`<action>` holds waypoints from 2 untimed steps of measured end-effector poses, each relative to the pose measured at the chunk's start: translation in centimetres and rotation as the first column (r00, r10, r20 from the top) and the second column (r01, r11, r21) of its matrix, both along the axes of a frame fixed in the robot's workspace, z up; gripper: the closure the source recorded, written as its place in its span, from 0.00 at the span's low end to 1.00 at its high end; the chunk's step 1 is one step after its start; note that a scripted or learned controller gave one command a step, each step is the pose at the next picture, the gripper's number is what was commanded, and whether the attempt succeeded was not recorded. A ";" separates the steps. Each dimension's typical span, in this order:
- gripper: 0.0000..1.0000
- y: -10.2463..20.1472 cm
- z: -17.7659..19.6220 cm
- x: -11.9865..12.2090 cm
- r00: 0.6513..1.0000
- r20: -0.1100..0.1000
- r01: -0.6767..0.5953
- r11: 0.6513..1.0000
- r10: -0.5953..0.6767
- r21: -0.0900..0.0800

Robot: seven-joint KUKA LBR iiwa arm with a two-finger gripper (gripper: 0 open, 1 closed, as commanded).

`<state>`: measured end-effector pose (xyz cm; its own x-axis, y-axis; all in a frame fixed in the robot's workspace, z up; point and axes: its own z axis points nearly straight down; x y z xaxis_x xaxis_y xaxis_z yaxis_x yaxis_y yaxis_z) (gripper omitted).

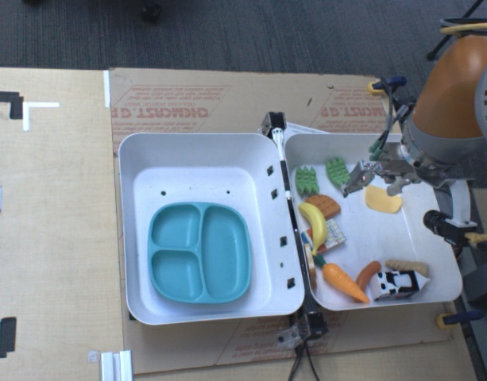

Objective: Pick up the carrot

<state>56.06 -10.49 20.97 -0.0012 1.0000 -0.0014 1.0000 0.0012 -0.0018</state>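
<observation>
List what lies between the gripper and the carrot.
In the camera view, the gripper hovers over the right bin, above the carrot. Between them lie a brown piece, a banana, a small pale packet and bare bin floor.

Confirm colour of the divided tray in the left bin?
Teal divided tray, plain, no pattern; seen in the camera view.

An orange band is being shown above grey on the arm [458,94]. Bare metal parts and thin cables are being carried at the gripper [378,182].
</observation>
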 end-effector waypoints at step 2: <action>0.00 -6.8 -11.8 7.5 0.991 0.002 -0.135 0.991 0.135 0.000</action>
